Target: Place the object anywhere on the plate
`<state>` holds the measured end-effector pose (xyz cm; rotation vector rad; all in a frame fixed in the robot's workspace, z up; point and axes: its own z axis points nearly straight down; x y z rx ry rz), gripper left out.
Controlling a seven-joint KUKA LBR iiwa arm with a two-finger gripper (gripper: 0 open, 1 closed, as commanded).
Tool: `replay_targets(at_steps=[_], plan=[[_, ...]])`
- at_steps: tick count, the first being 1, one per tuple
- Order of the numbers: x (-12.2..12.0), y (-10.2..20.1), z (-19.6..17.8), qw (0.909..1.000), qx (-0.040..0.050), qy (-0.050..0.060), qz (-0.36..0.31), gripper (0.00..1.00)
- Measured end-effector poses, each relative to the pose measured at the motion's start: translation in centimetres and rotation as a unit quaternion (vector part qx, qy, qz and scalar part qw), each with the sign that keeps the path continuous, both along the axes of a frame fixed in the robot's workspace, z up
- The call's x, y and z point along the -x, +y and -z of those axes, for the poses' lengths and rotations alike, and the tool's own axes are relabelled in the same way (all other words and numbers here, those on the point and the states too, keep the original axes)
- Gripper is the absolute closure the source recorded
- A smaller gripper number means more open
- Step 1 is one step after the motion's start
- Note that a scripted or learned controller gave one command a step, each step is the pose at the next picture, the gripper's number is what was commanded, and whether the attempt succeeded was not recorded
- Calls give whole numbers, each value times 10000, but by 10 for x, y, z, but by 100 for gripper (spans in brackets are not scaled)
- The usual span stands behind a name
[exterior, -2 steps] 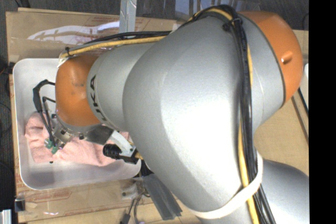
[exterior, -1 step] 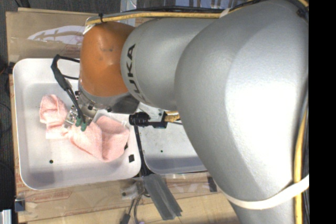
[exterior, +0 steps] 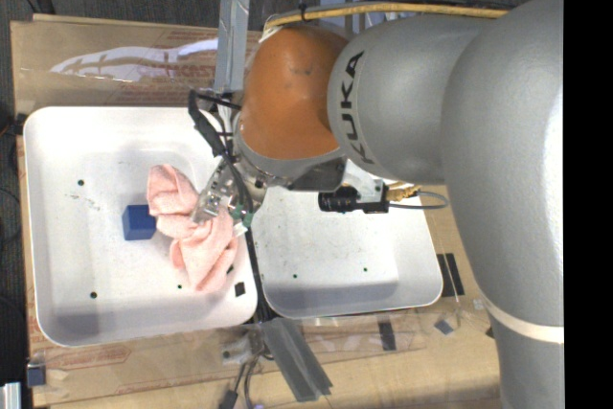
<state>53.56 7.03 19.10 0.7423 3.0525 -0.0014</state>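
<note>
While you look at the left-hand bin (exterior: 57, 206), you'll find the pink cloth (exterior: 192, 225) crumpled in its right half, stretching from mid-frame down toward the bin's lower right corner. A small blue block (exterior: 139, 222) sits just beside the cloth's left edge, on the bare white floor. The gripper (exterior: 215, 204) comes down onto the cloth's upper right part — its metal tips sit in the folds, and you cannot tell from here how wide they stand or whether they have any fabric pinched. Above it the arm's orange band (exterior: 287, 96) and grey body (exterior: 460, 91) cover much of the right-hand bin (exterior: 383, 287).
</note>
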Motion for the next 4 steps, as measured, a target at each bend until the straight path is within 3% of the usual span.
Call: replay_targets(at_steps=[1, 2, 3, 4], plan=[[10, 20, 1, 9875, 4, 17, 1579, 100], [-15, 39, 6, 9749, 6, 11, 2226, 100], [3, 88, 69, 9447, -76, -99, 3277, 100], [13, 75, -22, 9352, 2, 7, 3542, 100]])
